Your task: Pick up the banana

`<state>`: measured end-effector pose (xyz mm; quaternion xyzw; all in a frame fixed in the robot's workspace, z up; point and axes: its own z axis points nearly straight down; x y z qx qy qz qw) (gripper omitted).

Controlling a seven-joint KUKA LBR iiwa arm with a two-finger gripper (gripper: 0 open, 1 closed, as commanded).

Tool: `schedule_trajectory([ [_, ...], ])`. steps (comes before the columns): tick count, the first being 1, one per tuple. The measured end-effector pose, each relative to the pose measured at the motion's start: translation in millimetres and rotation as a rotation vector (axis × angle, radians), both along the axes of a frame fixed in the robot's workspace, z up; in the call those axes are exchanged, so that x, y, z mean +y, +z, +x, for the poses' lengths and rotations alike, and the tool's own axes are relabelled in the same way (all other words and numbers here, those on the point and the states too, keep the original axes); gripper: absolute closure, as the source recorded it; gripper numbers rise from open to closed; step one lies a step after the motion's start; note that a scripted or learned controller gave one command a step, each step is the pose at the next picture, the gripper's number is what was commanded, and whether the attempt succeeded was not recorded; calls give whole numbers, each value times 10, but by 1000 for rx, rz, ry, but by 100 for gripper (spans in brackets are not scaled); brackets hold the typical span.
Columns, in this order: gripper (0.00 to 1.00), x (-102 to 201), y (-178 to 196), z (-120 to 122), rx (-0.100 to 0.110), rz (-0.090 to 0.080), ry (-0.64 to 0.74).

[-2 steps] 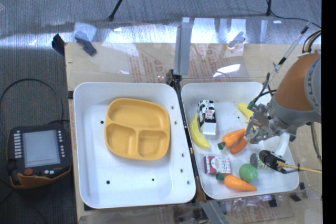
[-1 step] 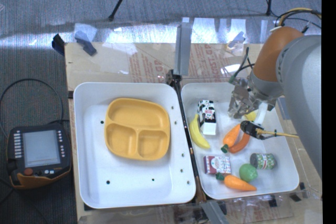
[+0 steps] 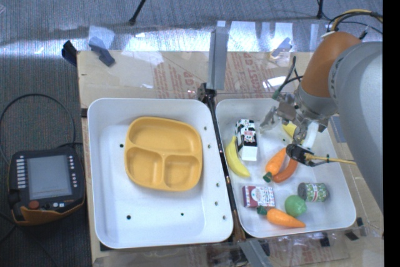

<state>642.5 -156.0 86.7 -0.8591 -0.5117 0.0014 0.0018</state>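
The yellow banana [image 3: 236, 158] lies in the right bin [image 3: 340, 194] along its left wall, next to a black and white milk carton [image 3: 247, 139]. My gripper [image 3: 287, 126] hangs over the upper middle of that bin, well to the right of the banana and past the carton. Its fingers [image 3: 270, 119] are spread apart, so it is open. A small yellow thing [image 3: 289, 130] shows low between them; I cannot tell what it is. The banana is untouched.
Two carrots [image 3: 279, 165] lie just below the gripper. A red box [image 3: 258, 196], a green ball [image 3: 295, 205], a can [image 3: 313, 192] and another carrot [image 3: 282, 217] sit at the bin's front. The left bin [image 3: 112, 197] holds a yellow divided plate [image 3: 164, 153].
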Motion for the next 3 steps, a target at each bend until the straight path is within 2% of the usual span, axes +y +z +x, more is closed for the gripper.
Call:
schedule_trajectory([
  [1,0,-269,51,-157,-10,24,17],
  [2,100,-302,136,-169,-7,12,22],
  [3,0,-272,146,-156,-9,16,25],
])
